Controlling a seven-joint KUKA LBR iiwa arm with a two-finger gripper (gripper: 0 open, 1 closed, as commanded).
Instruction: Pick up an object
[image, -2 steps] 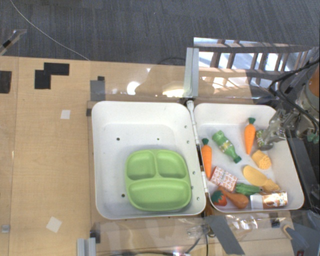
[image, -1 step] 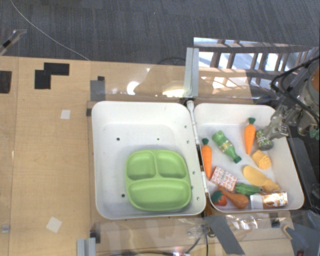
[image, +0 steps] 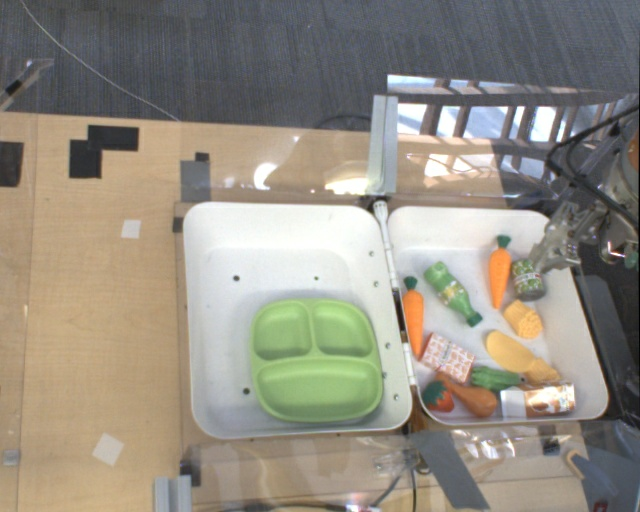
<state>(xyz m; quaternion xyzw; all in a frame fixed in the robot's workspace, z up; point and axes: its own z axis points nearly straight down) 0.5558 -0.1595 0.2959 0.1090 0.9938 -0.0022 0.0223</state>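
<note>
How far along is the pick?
Done: the gripper has reached the right bin and sits at a small dark-green object beside the upright carrot. In hand: nothing visibly lifted; grasp unclear. Left: close and lift. The green divided plate lies in the left bin.

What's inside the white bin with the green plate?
Just the green divided plate lies in the left bin. Whatever is under the plate is covered.

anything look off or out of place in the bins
One carrot lies along the left edge of the right bin, against the divider to the left bin. The other toys sit loosely inside, and nothing looks spilled or broken.
</note>
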